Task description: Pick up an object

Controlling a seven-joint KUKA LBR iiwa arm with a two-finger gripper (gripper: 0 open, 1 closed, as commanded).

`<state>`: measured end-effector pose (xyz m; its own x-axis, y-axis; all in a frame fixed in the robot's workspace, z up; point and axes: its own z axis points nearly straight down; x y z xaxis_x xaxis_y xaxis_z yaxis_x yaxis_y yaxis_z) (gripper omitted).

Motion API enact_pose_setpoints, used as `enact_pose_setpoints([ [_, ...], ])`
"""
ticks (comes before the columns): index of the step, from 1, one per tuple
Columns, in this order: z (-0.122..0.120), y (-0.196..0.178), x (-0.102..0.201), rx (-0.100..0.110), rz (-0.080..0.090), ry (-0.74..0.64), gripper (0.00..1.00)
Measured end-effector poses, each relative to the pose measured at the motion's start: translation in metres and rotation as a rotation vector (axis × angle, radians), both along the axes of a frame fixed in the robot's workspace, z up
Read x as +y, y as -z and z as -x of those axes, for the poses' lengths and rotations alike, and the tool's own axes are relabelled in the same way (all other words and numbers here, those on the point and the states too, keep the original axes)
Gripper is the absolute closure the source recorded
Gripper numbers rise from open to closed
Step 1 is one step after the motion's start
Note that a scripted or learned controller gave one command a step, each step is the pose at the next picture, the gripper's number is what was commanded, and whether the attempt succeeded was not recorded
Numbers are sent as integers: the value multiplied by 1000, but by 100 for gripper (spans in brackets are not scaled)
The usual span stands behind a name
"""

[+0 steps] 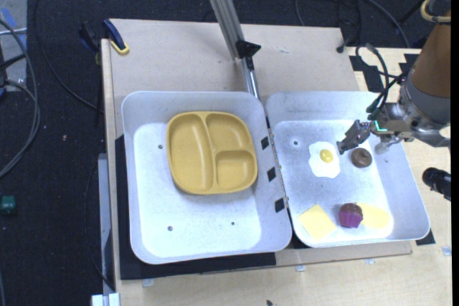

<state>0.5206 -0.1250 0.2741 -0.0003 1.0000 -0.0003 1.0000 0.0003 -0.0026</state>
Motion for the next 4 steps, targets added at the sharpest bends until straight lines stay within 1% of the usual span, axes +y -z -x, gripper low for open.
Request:
enact_pose_setpoints([
  [1,0,-1,0,-2,0,0,0],
  [2,-8,58,2,0,-1,1,0],
  [3,-13,120,5,-1,-1,1,0],
  [4,-13,181,1,-1,0,2,0],
])
